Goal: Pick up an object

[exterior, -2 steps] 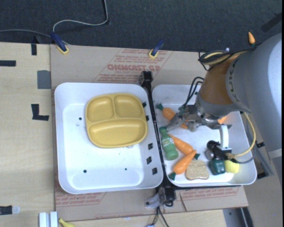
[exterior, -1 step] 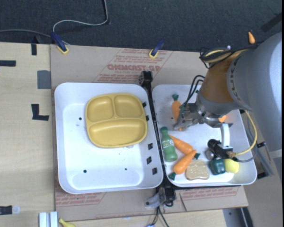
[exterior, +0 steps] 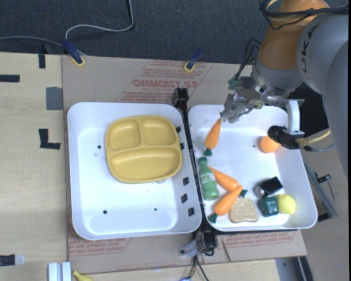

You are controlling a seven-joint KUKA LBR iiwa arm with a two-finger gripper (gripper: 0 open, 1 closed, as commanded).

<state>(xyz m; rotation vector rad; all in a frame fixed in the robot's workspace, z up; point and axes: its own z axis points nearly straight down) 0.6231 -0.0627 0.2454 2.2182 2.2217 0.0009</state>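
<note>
End effector [exterior: 231, 115] hangs over right bin's [exterior: 307, 180] far-left corner, tips at the top of a tilted carrot [exterior: 213, 133], probably lining up a grasp. Finger state: cannot tell. Yellow tray [exterior: 144, 148] occupies left bin.

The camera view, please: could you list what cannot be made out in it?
- Gripper: too small and dark to tell the finger state, or whether it touches the carrot just below it.
- Orange ball: partly covered by the arm's black fitting.
- Teal item beside the yellow ball: too small to identify.
</note>
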